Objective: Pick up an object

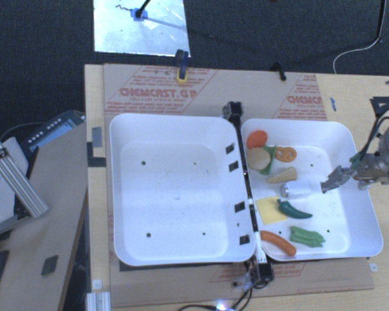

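Observation:
The right bin (342, 129) holds several toy foods: a red tomato (257, 138), a green and white piece (264, 159), an orange pretzel (286, 153), a tan wedge (282, 175), a small grey cylinder (285, 190), a yellow cheese slice (269, 209), a dark green pepper (294, 210), a green pea pod (307, 236) and a red sausage (278, 242). My gripper (330, 182) hangs over the right side of this bin, to the right of the grey cylinder and apart from it. Nothing is seen in its grasp.
The left bin (114, 193) adjoins the right one along a black hinged divider (241, 173). The arm (382, 164) comes in over the right bin's right rim. A yellow and blue clamp (181, 67) stands behind the bins.

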`<state>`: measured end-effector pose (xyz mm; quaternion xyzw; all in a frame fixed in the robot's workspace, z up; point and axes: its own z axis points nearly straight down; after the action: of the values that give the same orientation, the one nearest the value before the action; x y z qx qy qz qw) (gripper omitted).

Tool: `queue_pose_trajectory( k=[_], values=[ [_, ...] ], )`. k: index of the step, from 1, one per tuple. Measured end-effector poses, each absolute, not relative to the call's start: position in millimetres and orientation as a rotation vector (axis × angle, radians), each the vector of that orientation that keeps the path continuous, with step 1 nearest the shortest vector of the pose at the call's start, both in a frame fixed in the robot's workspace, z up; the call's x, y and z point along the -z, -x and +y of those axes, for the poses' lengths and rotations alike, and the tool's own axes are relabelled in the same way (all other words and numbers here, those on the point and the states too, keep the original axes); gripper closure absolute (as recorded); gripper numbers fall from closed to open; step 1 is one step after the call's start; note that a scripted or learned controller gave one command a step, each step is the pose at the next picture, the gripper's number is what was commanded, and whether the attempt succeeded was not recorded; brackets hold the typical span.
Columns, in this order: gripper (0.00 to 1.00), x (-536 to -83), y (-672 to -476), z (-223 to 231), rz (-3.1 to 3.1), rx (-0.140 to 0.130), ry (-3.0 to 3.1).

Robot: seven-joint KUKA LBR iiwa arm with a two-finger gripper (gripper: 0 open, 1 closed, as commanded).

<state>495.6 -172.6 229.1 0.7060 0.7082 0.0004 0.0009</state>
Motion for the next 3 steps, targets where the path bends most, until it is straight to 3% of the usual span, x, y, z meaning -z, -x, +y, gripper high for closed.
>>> queue_pose_trajectory(
  k=[1, 2, 3],
  values=[
    [0.00, -122, -534.5, -87, 2.240, -0.001, -2.212],
    [0.00, -95, -568.0, -112, 2.220, -0.005, -2.216],
    [0.00, -86, -640.2, -116, 2.224, -0.007, -2.209]
  ],
)
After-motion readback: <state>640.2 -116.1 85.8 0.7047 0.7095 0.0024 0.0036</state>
